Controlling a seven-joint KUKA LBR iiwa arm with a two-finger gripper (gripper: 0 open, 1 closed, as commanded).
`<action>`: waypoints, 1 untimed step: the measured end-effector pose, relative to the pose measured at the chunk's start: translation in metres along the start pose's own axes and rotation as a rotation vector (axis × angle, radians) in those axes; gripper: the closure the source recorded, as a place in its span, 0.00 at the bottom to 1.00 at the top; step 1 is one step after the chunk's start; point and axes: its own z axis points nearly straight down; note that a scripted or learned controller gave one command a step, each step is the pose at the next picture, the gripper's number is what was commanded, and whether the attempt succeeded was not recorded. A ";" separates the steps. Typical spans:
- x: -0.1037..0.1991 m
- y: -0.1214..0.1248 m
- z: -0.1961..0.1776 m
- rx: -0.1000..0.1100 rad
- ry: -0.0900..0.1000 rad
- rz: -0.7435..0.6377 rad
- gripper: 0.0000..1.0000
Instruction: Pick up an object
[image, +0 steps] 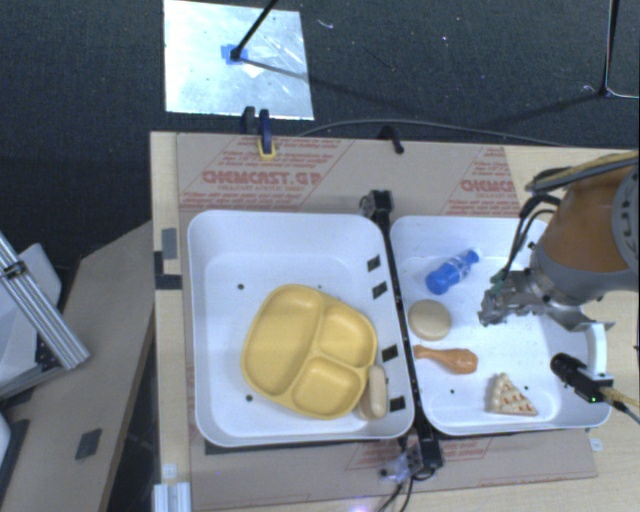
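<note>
two white bins (300, 225) share the bench; jaws (497, 304) hover in the right one, state unclear.

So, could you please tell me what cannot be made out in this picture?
- Tool, camera view: small and dark; its finger state is unreadable.
- Arm: cut off by the right edge.
- Bun: its left side is tucked against the yellow tray, so whether they touch is unclear.
- Bottle: label too small to read.

Blue bottle (452, 271) lying tilted, right bin (470, 415), beside round bun (430, 319)
</note>
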 end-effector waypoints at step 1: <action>0.000 0.001 -0.043 -0.001 0.000 0.000 1.00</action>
